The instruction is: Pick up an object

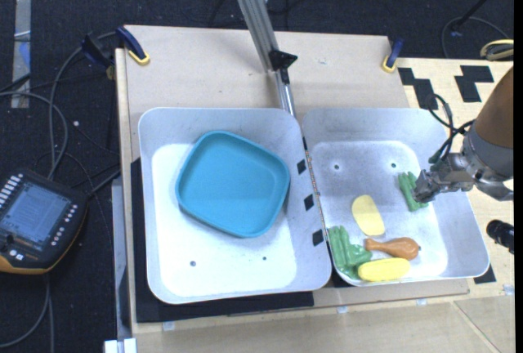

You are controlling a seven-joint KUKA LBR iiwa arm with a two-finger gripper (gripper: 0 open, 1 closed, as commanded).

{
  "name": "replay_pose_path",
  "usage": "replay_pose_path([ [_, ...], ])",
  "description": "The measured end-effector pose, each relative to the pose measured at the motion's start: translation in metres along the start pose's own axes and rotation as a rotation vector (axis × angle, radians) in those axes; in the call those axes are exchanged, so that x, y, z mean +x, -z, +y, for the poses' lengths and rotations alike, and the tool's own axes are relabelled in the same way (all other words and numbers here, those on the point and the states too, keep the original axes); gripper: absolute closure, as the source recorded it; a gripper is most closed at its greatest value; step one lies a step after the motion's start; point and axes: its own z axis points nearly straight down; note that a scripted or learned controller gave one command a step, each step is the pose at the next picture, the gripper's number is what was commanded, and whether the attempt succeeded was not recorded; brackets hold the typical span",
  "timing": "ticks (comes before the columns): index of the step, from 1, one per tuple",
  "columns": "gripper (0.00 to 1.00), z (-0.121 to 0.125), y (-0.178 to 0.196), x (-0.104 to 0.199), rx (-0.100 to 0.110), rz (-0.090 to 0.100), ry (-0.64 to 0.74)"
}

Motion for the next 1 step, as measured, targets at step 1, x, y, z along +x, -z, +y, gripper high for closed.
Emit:
replay_pose_path([
  [1, 1.00, 0.0007, 0.0298, -0.0001, 0.000, 0.000, 0.000],
])
